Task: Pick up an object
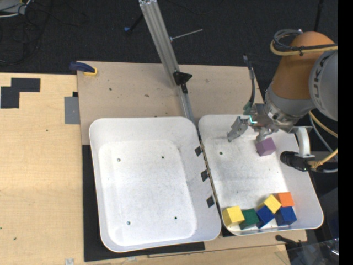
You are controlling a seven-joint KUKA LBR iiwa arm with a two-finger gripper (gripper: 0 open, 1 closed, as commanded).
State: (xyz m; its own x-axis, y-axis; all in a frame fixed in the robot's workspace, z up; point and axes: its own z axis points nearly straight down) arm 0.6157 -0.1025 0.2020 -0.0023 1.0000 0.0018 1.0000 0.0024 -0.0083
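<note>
On the wooden tabletop [138, 90] two shallow white plastic bins sit side by side, the left bin [105, 131] and the right bin [314, 200] touching along their inner edges, where small black clips [204, 174] line the seam. The grey arm with its orange band [300, 65] reaches in over the right bin's far edge, and its gripper [251, 130] hangs above the far part of that bin. The metal fingers [238, 128] look spread, one pointing toward the seam side, and nothing is seen between them. A small purple block [266, 146] is just beside the gripper on the side toward the bin's near edge, close under the wrist; whether it rests on the bin floor or is lifted cannot be told. In the right bin's near corner a cluster of small blocks lies packed together: a yellow cube [233, 214] nearest the seam, a green block [249, 218] touching it, a blue block [265, 216], another yellow block [272, 203], an orange block [285, 199] and a dark blue block [285, 216] toward the outer edge. A slanted aluminium rail [162, 43] rises from the tabletop's far side behind the bins.
</note>
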